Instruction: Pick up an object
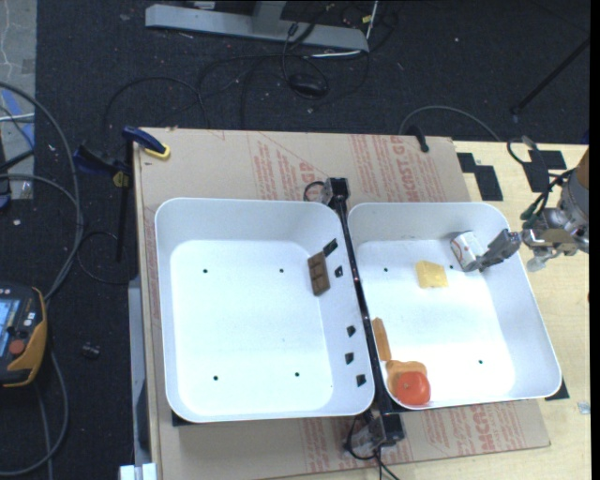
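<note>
At the far left you see black carpet strewn with cables, and a handheld pendant (21, 336) with an orange edge lying on it. A blue and yellow clamp (145, 142) grips the far left corner of the cardboard sheet (272, 159) that covers the bench. On that sheet the left bin (187, 220) holds a brown bar (320, 273), tilted against its right wall near the far corner. The right bin (525, 370) holds a yellow block (432, 275) in its far half, a silver object (463, 247) near its far right corner, and a red ball (411, 385) beside an orange piece (382, 339) at its near left corner. The gripper (494, 251) reaches over the right bin's right rim, its tips just beside the silver object; you cannot tell how the jaws stand. A grey bar (253, 23) lies across the floor beyond the bench.
</note>
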`<state>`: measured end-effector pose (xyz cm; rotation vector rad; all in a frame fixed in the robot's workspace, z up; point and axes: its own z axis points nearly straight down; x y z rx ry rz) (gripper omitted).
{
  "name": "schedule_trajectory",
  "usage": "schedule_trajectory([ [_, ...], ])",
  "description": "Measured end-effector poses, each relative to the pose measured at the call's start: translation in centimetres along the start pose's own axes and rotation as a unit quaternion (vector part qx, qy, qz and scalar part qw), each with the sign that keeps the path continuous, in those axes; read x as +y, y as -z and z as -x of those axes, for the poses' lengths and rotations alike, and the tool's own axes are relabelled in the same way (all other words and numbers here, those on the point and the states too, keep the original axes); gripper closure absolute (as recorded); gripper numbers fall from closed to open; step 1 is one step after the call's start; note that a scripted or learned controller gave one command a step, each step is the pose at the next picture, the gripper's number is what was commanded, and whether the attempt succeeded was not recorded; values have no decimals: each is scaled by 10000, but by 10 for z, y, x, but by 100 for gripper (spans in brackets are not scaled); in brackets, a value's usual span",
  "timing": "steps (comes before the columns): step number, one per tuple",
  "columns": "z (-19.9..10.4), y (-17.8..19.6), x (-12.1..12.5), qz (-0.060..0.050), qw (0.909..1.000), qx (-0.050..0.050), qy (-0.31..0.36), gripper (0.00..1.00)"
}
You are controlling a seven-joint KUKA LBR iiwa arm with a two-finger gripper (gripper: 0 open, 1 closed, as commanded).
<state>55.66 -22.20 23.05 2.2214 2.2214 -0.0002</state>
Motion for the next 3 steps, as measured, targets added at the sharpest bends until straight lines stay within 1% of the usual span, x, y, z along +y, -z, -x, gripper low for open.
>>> schedule_trajectory([
  [1, 0, 13, 32, 8, 10000, -1, 7, 0],
  [2, 0, 43, 46, 14, 10000, -3, 5, 0],
  [3, 0, 46, 72, 2, 10000, 0, 4, 0],
])
